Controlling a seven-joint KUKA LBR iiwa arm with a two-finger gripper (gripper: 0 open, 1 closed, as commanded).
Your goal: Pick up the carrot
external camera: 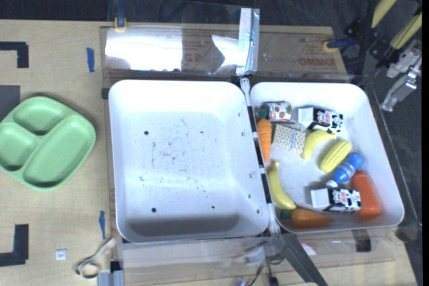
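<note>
- My gripper (401, 77) sits at the far right, outside the right bin (375, 104) and above its upper right corner; it is small and blurred there, so I cannot tell whether it is released or clenched; nothing shows in it.
- The carrot (265, 137) lies in the right bin, against the wall it shares with the left bin (177, 94); it runs lengthwise along that wall, with what looks like a green top at its far end.
- A second carrot (310, 217) lies along the near wall of the same bin, green end to the left; I take it for a carrot, though the view is poor there.
- Both are well apart from my gripper, with the bin's clutter between us.
- A banana (278, 187) curves just below the first carrot, its lower tip near the second carrot's green end.
- A patterned box (289, 138) lies just beside the first carrot; a smaller box (279, 110) sits above it.
- A corn cob (334, 153) lies tilted mid-bin, with another yellow piece (312, 141) touching its left side.
- Two cow-print cartons are there: one (328, 120) near the far wall, one (342, 199) just above the second carrot.
- A blue cap (348, 166) sits below the cob; an orange-red piece (368, 196) lies beside the near carton.
- A green plate (43, 140) with compartments rests on the bench, left of the left bin.
</note>
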